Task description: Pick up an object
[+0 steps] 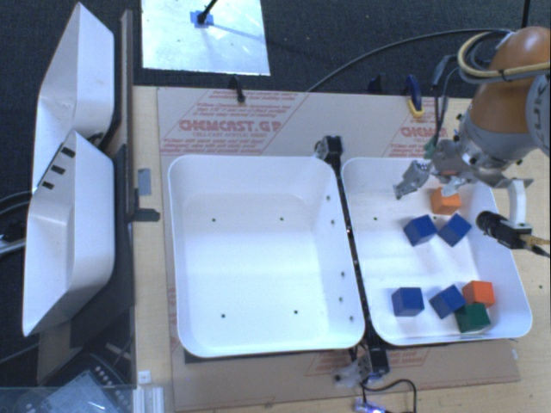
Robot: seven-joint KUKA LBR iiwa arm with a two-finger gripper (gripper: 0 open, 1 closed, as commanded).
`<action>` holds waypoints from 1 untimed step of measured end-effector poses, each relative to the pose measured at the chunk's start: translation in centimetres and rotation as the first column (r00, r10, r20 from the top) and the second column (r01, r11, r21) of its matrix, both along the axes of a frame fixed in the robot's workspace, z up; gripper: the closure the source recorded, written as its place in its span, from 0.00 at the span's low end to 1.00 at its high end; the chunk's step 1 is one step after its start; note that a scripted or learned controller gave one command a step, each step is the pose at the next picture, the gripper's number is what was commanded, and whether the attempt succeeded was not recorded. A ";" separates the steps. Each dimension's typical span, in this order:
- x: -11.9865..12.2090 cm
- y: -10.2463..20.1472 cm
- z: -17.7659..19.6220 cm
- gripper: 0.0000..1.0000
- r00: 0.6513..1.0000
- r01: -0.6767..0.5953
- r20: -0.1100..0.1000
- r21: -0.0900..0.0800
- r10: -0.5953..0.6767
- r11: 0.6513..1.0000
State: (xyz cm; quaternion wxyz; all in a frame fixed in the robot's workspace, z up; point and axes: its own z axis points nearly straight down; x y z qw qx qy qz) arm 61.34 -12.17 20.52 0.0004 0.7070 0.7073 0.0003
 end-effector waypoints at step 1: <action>-3.6 -2.3 -9.8 0.00 1.000 0.000 0.010 -0.003 0.000 1.000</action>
